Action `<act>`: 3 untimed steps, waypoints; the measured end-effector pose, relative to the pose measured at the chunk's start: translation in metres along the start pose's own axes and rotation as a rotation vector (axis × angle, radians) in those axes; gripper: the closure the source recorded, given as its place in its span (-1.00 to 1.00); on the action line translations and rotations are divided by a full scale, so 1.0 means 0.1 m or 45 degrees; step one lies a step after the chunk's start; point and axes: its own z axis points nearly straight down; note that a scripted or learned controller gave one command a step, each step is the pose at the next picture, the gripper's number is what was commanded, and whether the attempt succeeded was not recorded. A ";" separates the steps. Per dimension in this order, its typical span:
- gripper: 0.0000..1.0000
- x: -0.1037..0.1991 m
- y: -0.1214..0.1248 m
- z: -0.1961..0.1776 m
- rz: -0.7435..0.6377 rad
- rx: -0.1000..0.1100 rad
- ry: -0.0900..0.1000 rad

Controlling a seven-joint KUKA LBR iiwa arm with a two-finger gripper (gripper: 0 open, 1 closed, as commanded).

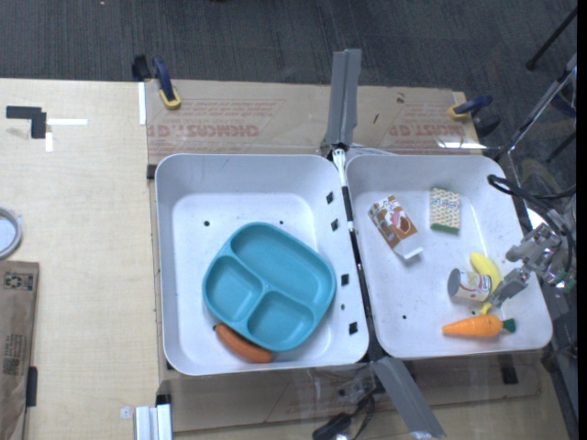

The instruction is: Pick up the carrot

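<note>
The orange carrot with a green top lies on its side near the front edge of the right bin. My gripper reaches in over that bin's right rim, just above and to the right of the carrot. Its fingers are spread open, with nothing between them. The lower fingertip hangs close above the carrot's green end, beside a small can and a yellow banana.
The right bin also holds a small carton and a green box. In the left bin a blue divided plate rests partly over an orange sausage. A grey divider post stands between the bins.
</note>
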 end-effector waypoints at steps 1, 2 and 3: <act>-1.00 0.01 0.00 0.44 -0.254 0.000 0.005; -1.00 -0.03 0.05 0.80 -0.180 -0.010 -0.013; 1.00 -0.03 0.04 0.73 -0.177 -0.009 -0.016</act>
